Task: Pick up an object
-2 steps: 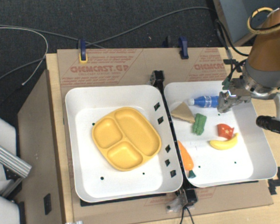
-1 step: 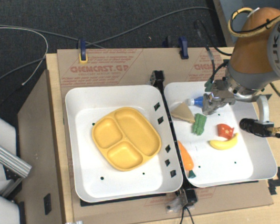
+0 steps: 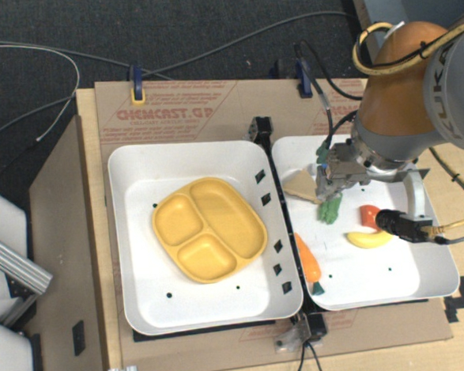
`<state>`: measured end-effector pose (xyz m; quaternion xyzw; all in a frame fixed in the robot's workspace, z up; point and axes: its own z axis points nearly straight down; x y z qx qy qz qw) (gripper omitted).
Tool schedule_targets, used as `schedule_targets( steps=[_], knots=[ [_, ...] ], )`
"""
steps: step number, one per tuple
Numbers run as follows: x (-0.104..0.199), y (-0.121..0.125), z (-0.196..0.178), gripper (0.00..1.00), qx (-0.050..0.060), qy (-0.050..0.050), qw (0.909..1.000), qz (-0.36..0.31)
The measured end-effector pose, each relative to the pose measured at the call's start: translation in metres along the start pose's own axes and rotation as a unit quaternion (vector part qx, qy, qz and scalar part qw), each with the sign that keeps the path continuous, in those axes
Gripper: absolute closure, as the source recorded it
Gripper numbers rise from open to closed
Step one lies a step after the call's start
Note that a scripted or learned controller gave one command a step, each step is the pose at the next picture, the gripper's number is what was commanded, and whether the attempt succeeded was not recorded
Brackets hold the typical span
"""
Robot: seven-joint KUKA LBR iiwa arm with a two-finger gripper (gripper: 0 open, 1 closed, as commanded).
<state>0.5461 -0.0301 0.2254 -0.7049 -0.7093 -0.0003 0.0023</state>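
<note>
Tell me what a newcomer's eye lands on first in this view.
First the yellow divided plate, lying alone in the left bin. Then the grey arm's orange band over the right bin, its gripper just above a green toy, with a banana and carrot nearby.

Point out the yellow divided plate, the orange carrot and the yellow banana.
Yellow divided plate (image 3: 210, 228): camera view, centre where its three compartments meet, left bin.
Orange carrot (image 3: 308, 263): camera view, mid-body, along right bin's left wall.
Yellow banana (image 3: 368, 240): camera view, middle of its curve, right bin.
</note>
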Motion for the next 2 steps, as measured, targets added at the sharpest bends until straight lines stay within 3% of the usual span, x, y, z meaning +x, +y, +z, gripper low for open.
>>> schedule_targets(
  steps=[2],
  knots=[
    [0.098,-0.023,-0.003,1.0,0.001,-0.001,1.0,0.001]
  ],
)
